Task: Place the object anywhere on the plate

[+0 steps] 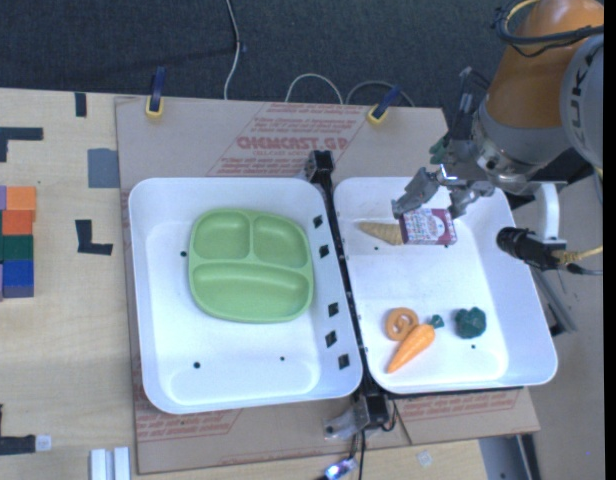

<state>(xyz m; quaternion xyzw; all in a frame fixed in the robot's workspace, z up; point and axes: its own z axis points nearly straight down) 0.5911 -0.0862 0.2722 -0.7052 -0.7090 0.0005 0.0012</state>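
Pick-up step: the gripper (431, 200), jaws seemingly clamped on the small carton (428, 228) at right-centre, must next lift it leftward to the green plate (251, 266).

I see dark blue-grey carpet (108, 18) beyond the bench's far edge, a white cable (228, 28) trailing across it. A cardboard sheet (278, 138) covers the wooden bench top (48, 298), clamped at its far corners. Coloured blocks (10, 240) sit at the bench's left edge.

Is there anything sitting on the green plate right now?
No, the green plate in the left bin has all its compartments bare.
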